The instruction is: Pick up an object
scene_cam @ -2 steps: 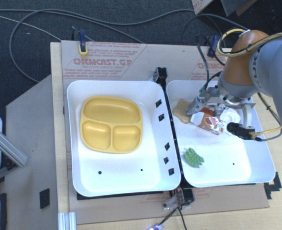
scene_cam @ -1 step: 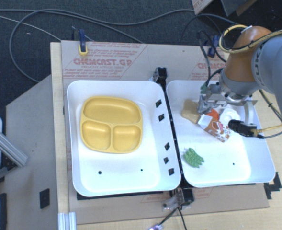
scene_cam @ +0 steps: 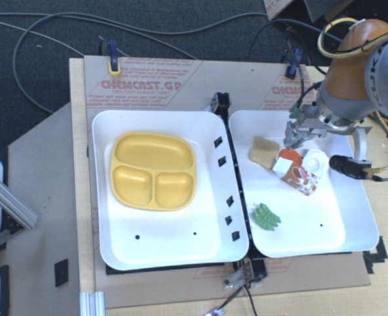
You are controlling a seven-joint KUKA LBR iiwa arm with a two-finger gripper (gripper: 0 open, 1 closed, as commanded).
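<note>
Hanging low over the back of the right-hand shallow white bin (scene_cam: 352, 232), the grey two-finger gripper (scene_cam: 298, 131) sits just above a tan, block-like sponge piece (scene_cam: 264, 152); from this slant I cannot tell how its jaws stand, nor whether they grip anything. Just beside it to the front lies a red, orange and white crumpled packet (scene_cam: 298, 172), touching a white rounded object (scene_cam: 313, 159). A small green bumpy toy (scene_cam: 267, 216) rests apart, near the bin's front-left corner. The front-right floor is bare. Well apart, the left-hand white bin (scene_cam: 167, 239) bears a yellow three-compartment plastic plate (scene_cam: 154, 170)
</note>
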